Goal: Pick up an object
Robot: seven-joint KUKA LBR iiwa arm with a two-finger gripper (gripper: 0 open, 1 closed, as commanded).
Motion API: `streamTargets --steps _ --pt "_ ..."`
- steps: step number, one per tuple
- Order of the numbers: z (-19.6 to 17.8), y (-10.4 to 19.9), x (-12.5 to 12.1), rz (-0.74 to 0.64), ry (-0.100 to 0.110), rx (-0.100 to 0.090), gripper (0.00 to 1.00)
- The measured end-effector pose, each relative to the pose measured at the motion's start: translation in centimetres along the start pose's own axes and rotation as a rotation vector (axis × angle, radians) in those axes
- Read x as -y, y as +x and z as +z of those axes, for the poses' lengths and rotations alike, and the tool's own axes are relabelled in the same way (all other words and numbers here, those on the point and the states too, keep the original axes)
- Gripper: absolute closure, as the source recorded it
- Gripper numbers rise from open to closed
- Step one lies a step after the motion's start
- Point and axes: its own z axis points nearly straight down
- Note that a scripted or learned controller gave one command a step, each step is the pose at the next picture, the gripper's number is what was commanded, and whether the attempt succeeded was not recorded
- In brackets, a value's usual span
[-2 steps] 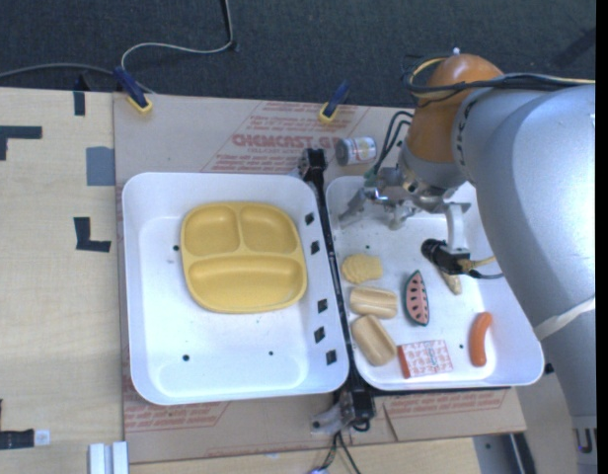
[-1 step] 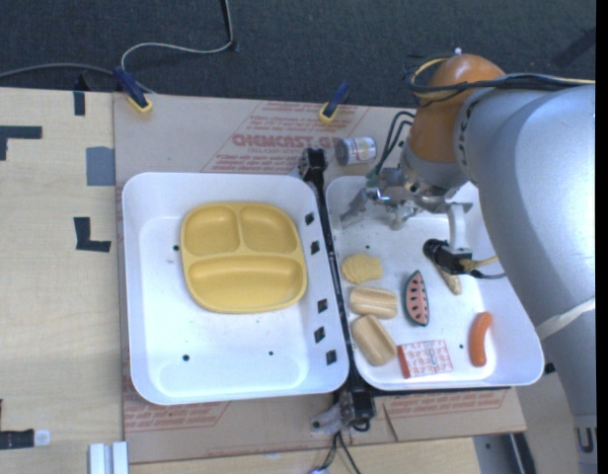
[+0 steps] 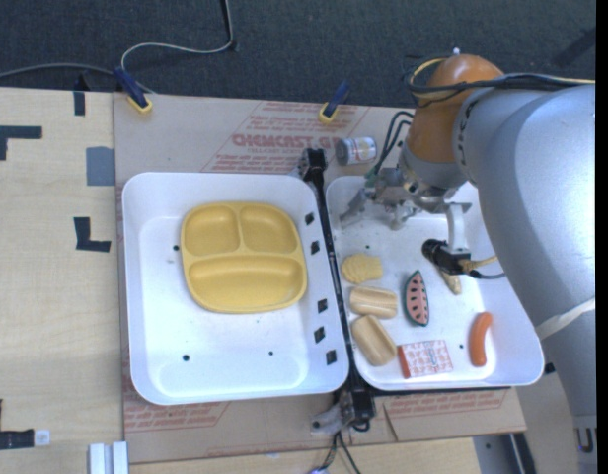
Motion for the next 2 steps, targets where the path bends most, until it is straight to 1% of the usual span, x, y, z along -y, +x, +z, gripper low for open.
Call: streamTargets --steps 2 --pt "0.0 0.04 0.0 -0.001 0.0 0.0 0.0"
